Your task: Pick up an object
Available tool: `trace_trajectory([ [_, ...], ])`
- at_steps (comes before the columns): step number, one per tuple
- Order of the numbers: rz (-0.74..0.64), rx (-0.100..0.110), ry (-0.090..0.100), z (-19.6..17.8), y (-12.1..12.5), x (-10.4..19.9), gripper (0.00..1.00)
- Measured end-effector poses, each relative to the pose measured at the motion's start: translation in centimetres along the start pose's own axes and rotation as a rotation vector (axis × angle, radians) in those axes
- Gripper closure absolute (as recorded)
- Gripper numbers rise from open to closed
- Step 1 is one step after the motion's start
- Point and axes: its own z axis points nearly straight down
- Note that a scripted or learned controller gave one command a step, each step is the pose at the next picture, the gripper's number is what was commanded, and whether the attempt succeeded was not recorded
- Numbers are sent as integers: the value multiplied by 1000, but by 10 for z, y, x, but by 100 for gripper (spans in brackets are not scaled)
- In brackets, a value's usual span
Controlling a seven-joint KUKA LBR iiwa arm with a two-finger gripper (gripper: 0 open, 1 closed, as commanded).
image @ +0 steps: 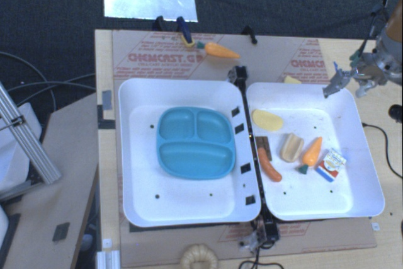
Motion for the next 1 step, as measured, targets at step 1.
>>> trace_trajectory([
  [1, 0, 0, 0, 0, 0, 0, 0],
])
